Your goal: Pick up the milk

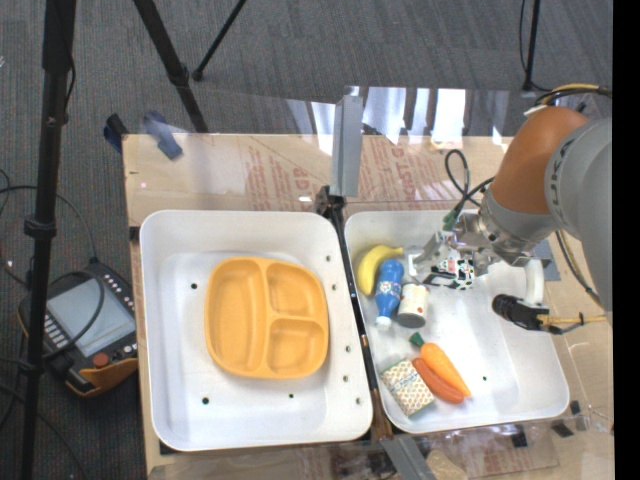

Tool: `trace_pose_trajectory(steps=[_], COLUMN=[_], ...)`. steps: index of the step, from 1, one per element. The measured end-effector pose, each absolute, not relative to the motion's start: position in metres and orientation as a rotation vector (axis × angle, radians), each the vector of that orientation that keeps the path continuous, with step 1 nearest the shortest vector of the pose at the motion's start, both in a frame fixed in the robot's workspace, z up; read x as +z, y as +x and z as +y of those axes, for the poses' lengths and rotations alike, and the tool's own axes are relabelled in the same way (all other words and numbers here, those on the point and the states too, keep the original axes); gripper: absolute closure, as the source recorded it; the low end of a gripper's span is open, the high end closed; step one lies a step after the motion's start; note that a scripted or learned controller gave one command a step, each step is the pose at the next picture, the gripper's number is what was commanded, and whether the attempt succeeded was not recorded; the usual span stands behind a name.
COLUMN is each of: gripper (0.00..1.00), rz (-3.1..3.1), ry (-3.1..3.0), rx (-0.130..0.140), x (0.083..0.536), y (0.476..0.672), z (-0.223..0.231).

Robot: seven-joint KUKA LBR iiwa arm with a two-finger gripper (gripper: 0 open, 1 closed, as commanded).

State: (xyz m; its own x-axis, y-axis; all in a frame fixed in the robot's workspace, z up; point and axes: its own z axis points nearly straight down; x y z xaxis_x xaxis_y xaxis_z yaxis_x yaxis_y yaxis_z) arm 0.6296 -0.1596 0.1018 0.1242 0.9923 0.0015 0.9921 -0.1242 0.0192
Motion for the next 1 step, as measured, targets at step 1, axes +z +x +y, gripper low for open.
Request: trace_pose_trajectory(steps=[1], gripper=[0.00], rz=[2.070], ry=[2.345], rx=[0.022], x=[0.1017], y=[0.6296], z=[-0.1596])
